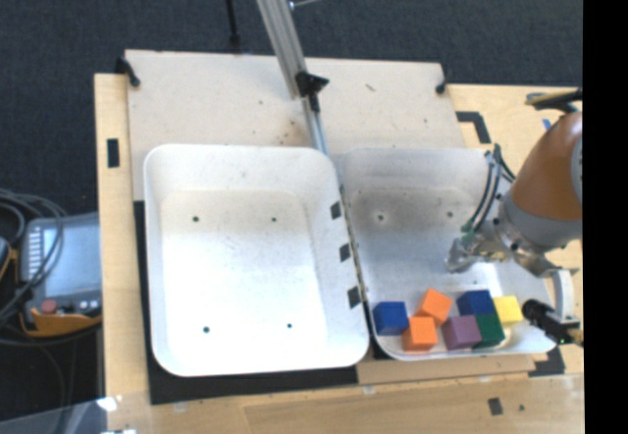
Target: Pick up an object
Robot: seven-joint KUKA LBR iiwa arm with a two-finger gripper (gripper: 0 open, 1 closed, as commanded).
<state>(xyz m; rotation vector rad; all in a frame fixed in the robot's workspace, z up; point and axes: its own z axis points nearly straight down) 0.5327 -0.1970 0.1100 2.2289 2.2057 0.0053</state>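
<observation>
Far to the gripper's left, the left bin (pixel 245 255) holds nothing that matters to the pick. Nearer, in the right bin (pixel 412 187), the blocks cluster at the front edge, all below the gripper. Leftmost is a blue block (pixel 391 316), then two orange blocks, one (pixel 420 332) in front and one (pixel 437 304) behind it. Next come a purple block (pixel 460 331), a second blue one (pixel 477 302) almost straight under the gripper, a green block (pixel 490 329) and a yellow block (pixel 507 309) just to its right. The gripper (pixel 469 251) hangs above the bin floor, just behind the cluster; whether it is wide or narrow cannot be told, and nothing shows in it. By this, the pick is not yet made: descent, grasp and lift all remain.
</observation>
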